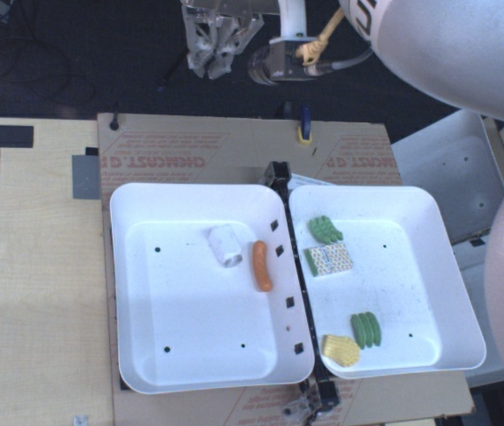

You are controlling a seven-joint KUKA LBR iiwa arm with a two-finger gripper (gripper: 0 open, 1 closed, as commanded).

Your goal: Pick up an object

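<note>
My gripper (217, 50) hangs high at the top of the camera view, well above and behind the left bin (137, 229); nothing shows between its fingers. In the left bin lie a white cylinder (226, 244) and an orange sausage (261, 266) close to the divider. The right bin (429, 238) holds a green ridged piece (325, 230), a patterned block (329, 259), another green piece (366, 329) and a yellow corn cob (342, 351).
The bins rest on a cardboard sheet (234, 149) over a pale wooden bench (30, 273). A black clip row (287, 273) joins the bins. The grey arm (429, 25) spans the upper right.
</note>
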